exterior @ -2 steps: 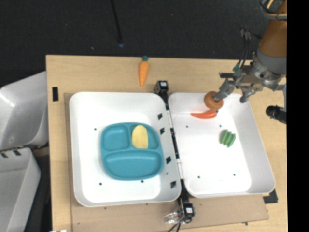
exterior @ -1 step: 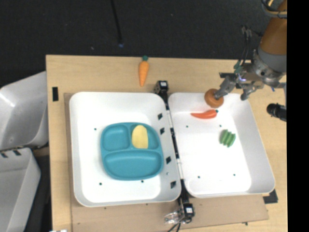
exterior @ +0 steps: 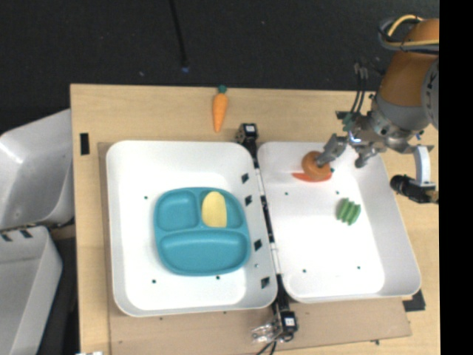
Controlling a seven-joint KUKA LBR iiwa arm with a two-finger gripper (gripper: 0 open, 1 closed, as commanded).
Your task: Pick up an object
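A light wooden bench (exterior: pixel 89 220) is seen against a dark floor, bearing two shallow white bins side by side. In the left bin (exterior: pixel 126 272) a blue divided tray (exterior: pixel 185 250) is placed, with a pale yellow oval piece (exterior: pixel 214 209) lying in its upper right compartment. A toy carrot (exterior: pixel 219 109) lies on the bare bench just beyond the left bin's far rim. In the right bin (exterior: pixel 332 272) an orange-brown rounded object (exterior: pixel 316 166) over a red flat edge is found near the far rim, and a green ridged object (exterior: pixel 348 211) lies apart from it, toward the right wall. The gripper (exterior: pixel 347 148) is positioned above the far right corner, its fingers spread and released, one fingertip just beside the orange-brown object; nothing is held between them. The near half of the right bin is left open.
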